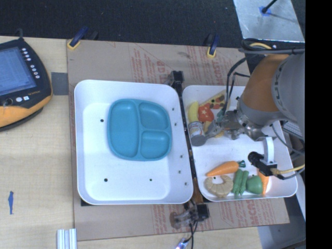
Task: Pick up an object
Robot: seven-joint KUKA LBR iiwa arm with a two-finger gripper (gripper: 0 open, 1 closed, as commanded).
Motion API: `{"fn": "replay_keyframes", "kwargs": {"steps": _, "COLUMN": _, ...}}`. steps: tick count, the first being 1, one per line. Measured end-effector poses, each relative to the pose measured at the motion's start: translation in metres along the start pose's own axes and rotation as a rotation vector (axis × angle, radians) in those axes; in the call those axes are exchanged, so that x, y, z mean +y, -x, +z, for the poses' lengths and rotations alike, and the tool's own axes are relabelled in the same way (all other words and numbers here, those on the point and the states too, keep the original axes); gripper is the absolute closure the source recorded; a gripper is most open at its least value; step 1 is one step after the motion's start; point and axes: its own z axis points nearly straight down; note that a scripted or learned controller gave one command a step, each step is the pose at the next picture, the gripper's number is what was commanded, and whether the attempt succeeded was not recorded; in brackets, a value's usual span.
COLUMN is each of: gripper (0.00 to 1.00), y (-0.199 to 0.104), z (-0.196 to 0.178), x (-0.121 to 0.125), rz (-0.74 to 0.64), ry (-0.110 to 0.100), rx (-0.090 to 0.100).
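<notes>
The right bin is crowded with toy food along its near edge, while the left bin offers open floor around 1 blue divided plate.

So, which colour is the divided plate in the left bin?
Light blue plate, seen clearly in the camera view.

A divided tray lies in the left bin; in the right bin, a carrot sits behind a cookie, a banana farther back
</notes>
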Motion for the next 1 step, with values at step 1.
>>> {"fn": "replay_keyframes", "kwargs": {"steps": 1, "gripper": 0.00, "y": 0.0237, "z": -0.0004, "x": 0.0640, "rz": -0.003, "ry": 0.000, "rx": 0.000}}
